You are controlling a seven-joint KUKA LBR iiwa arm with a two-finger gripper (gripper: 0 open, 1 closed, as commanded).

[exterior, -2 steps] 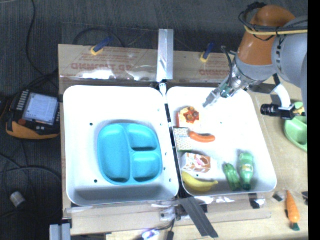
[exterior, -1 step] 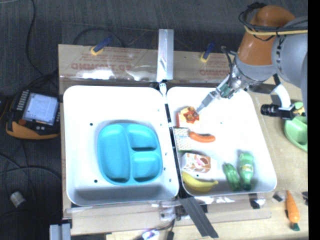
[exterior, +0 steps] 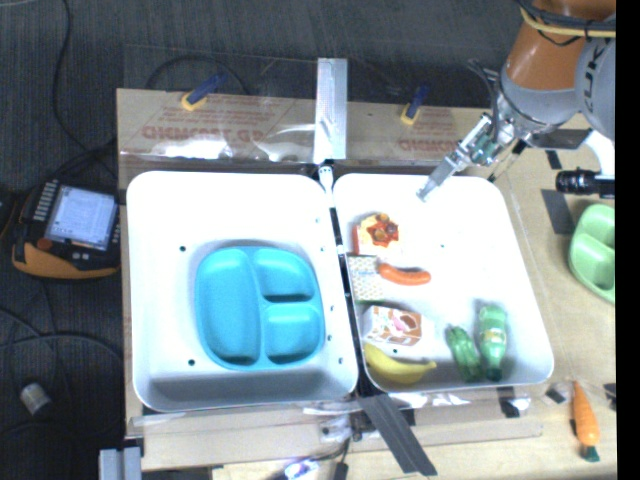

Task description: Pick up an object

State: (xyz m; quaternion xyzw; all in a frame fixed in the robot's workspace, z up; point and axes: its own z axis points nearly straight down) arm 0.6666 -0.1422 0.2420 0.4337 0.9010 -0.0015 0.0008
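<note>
While the grey arm reaches in from the right, the two white bins sit side by side on the bench. The left bin holds a big blue tray with three parts. The right bin holds all the small things. The gripper hangs over the top edge of the right bin, pointing down and to the left. I cannot tell if it is open or closed, because its tip is too small and thin to see well. Nothing seems to be in it. A yellow banana lies at the bottom of the bin, curved, with its long side going left to right. Two green bottles lie next to each other near the bottom right corner. A small packet with a picture sits just above the banana. An orange carrot lies in the middle, long side going left to right. A little red and orange toy sits nearest to the gripper, down and to the left of its tip. I think that toy is the easiest one to grab. The gripper would need to move a bit left and then go down.
</note>
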